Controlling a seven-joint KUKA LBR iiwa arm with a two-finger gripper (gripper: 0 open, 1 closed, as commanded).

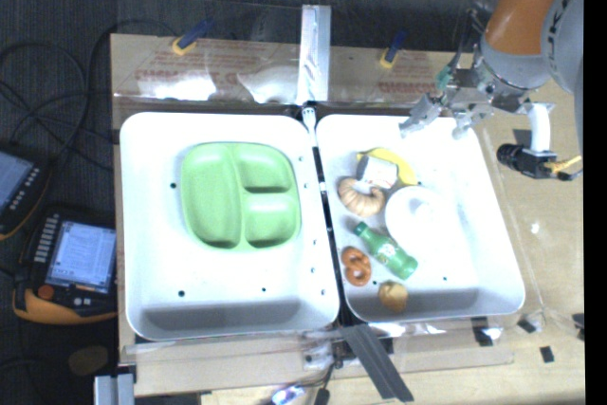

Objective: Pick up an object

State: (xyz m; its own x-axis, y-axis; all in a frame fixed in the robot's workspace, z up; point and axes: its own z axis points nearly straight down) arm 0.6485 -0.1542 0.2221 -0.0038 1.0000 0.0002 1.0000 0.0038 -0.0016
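Green plastic bottle (387, 252) with a white cap end is my likeliest pick — it lies flat in the right white bin (493, 232), near the middle of a small cluster. Its long axis runs on a diagonal, from upper left to lower right in the camera view, with the fatter green body toward the lower right. Just above it sits a round white disc-like lid (415, 210), touching or almost touching the bottle. Beside its upper end rests a tan, ridged croissant-shaped toy (360, 195), and above that a yellow banana with a small white box on it (384, 168). Below the bottle are an orange-brown pretzel toy (356, 265) and a brown rounded nut-like piece (393, 296), both just beside it.

The left white bin (152, 204) carries a green divided plastic plate (240, 195).

My tool (444, 114) hangs over the far right corner of the right bin, well apart from the cluster, with nothing between its fingers; whether they are spread wide or narrow I cannot tell at this slant. So I judge the step as the approach — no grasp begun. Next move calls for travelling toward the near left, turning the wrist so the fingers close across the bottle's short width, then descending without clipping the lid.
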